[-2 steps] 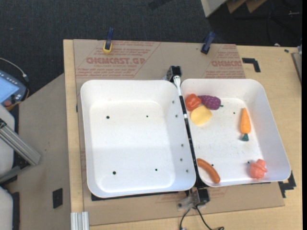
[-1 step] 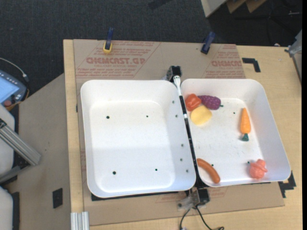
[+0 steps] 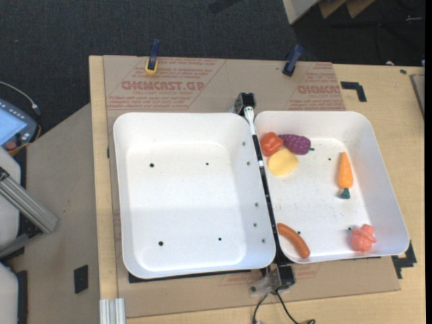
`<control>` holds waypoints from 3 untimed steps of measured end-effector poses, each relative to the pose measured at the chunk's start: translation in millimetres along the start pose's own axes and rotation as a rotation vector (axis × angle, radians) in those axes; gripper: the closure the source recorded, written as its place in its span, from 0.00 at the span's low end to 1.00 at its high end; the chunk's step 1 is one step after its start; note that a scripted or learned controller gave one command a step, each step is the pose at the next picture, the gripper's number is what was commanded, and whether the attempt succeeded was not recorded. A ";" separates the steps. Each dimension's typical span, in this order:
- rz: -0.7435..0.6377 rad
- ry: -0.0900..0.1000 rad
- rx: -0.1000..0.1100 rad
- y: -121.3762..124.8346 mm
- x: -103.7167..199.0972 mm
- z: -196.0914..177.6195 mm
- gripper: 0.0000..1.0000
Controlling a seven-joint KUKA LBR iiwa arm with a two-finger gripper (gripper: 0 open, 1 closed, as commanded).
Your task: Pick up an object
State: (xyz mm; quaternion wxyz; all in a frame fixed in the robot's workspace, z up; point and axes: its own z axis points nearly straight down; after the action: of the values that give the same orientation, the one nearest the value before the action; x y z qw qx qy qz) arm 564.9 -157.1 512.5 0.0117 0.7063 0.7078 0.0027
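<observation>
Two white bins sit side by side on a brown cardboard sheet [image 3: 108, 181] with red letters printed on it. The bins look smooth and shiny, with round corners.

All the toy foods are in the right bin [image 3: 381, 160]. The orange carrot [image 3: 345, 169] is long and thin. It lies straight up and down in the view, with its little green end pointing at the near edge. The sausage [image 3: 293, 240] is long too, reddish-orange and smooth. It lies on a slant by the near left corner, one end up by the wall between the bins and the other end down toward the near rim.

Up by the far left corner, three toys touch each other: a red-orange round one [image 3: 271, 142], a bumpy purple bunch of grapes [image 3: 295, 143], and a smooth yellow lump [image 3: 283, 163]. A lumpy pink toy [image 3: 363, 237] sits in the near right corner.

The left bin [image 3: 179, 194] has small dark dots on its floor.
</observation>
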 end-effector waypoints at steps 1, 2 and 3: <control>0.000 0.000 0.001 -0.1 0.0 0.5 0.00; 0.000 -0.003 -0.005 0.9 0.0 -11.0 1.00; 0.000 -0.003 -0.003 0.8 -0.1 -10.4 0.00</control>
State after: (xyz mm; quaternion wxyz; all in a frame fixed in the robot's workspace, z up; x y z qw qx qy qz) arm 565.5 -157.0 522.9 0.0138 0.7063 0.7078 0.0028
